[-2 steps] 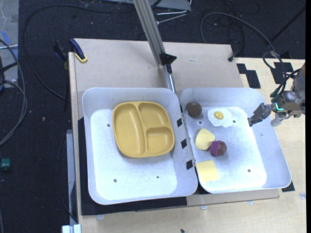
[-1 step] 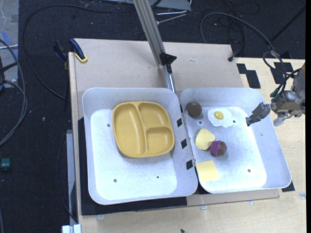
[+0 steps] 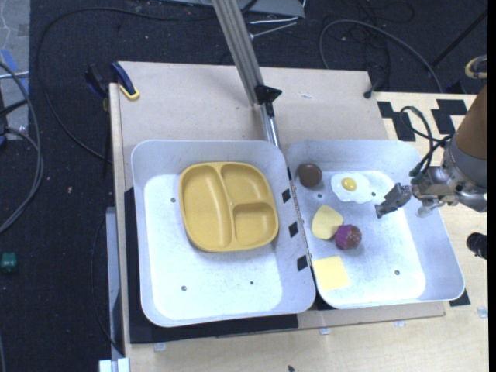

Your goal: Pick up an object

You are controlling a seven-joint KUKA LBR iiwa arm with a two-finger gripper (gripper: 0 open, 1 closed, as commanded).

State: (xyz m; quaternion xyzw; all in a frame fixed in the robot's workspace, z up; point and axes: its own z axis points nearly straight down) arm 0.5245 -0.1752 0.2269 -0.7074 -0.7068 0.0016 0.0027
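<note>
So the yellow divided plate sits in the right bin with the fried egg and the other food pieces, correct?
Not quite. The camera view shows the yellow divided plate in the left bin; the fried egg and the other food pieces lie in the right bin.

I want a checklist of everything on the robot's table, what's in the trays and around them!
Surface: pale wooden bench bearing two shallow white bins, left and right.
Job's things: in the right bin, brown ball, fried-egg toy, yellow wedge, purple ball, flat yellow square.
Clutter: yellow divided plate in the left bin.
Grippers: tool over the right bin near the egg, holding nothing.
Cables: black cables on the dark floor.
Surroundings: metal pole.
</note>
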